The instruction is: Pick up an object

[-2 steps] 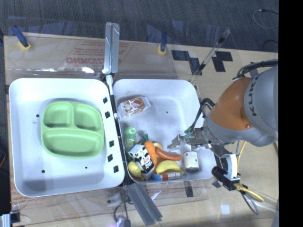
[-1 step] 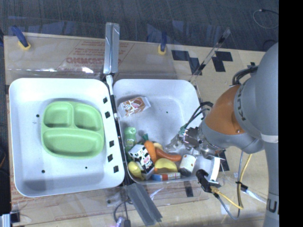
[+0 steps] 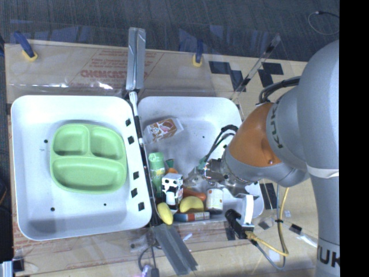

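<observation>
Two white bins sit side by side on the desk; the right bin [image 3: 190, 105] holds a huddle of small things at its near edge: a green bottle [image 3: 156, 165], a cow-patterned carton [image 3: 172, 187], a banana [image 3: 165, 213] and a small white can [image 3: 215, 199]. The gripper [image 3: 209, 175] hangs low over that huddle, seemingly reaching in. Whether it has closed on anything cannot be told. Next it needs to settle squarely on one item and lift. The left bin [image 3: 26, 154] carries a green divided plate [image 3: 89, 157].

Robotics lab bench seen from above: grey-and-orange industrial arm [image 3: 288, 137] reaching over two white bins [image 3: 29, 172] clamped to a plastic-sheeted worktop [image 3: 86, 68], loose cables [image 3: 271, 247] nearby, dark carpet [image 3: 173, 10] beyond.
</observation>
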`<action>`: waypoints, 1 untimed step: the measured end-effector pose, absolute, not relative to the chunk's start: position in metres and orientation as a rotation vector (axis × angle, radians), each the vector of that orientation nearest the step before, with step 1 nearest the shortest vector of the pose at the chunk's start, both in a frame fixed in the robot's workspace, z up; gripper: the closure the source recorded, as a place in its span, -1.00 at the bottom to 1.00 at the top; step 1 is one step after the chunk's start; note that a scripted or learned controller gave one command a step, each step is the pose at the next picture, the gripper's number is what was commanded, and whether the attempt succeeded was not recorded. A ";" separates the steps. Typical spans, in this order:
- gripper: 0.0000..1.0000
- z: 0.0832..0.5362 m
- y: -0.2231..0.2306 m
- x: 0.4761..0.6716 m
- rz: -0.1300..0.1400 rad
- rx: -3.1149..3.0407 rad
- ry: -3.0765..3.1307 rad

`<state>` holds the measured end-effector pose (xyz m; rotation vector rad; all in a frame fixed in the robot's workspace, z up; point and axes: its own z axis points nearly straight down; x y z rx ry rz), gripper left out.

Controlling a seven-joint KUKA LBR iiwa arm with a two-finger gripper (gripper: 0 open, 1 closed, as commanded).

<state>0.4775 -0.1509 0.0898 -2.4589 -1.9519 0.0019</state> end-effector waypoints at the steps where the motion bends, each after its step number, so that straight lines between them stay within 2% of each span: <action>1: -1.00 0.089 -0.158 0.477 0.002 -2.418 -2.000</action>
